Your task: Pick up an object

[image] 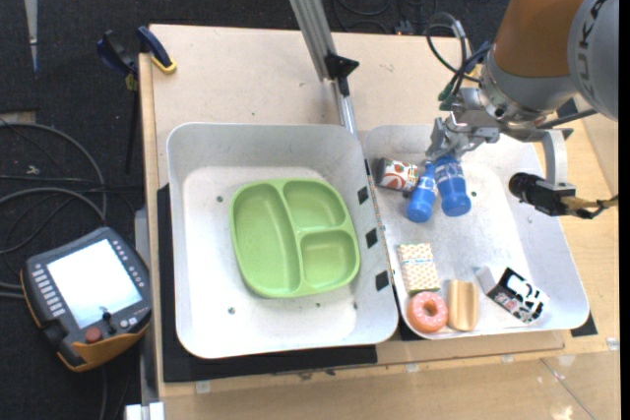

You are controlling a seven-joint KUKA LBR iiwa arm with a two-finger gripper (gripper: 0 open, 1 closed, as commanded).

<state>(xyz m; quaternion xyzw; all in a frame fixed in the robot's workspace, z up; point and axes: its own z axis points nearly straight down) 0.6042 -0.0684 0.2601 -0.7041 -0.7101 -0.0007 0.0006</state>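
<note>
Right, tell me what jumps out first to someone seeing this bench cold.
The green tray with three compartments lies alone in the left bin. In the right bin, the gripper hangs just above a blue object with a red and white can beside it. A pink donut sits near that bin's front edge.

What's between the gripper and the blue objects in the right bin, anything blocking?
Nothing visible. The gripper sits directly above the two blue objects in the right bin. The red-and-white can lies beside them, to their left, not in between.
</note>
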